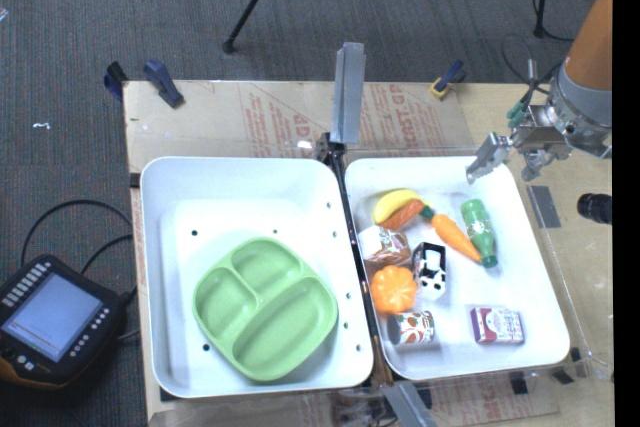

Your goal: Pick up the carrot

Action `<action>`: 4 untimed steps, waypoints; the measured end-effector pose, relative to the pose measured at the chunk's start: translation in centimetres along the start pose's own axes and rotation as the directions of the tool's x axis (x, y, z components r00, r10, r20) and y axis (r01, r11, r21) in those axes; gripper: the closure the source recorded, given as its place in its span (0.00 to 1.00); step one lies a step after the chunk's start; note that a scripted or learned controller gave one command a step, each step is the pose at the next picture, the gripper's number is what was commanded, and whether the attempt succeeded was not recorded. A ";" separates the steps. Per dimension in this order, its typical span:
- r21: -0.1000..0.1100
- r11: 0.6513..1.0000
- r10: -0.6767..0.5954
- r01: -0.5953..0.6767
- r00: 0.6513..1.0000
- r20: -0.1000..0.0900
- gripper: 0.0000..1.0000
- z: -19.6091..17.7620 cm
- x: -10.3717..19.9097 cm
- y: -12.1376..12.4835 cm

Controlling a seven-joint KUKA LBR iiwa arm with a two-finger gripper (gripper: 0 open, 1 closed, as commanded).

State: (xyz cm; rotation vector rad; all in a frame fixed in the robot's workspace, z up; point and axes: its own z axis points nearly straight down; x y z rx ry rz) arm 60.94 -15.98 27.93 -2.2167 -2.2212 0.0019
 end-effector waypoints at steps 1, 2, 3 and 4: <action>0.002 1.000 0.009 -0.009 1.000 -0.001 0.00 11.3 -1.5 -0.1; 0.001 0.990 -0.142 0.142 0.990 -0.002 0.00 19.3 -0.6 2.1; 0.000 0.990 -0.140 0.140 0.990 -0.003 1.00 18.3 -0.6 2.2; -0.003 0.981 -0.192 0.192 0.981 0.001 1.00 9.3 1.7 3.6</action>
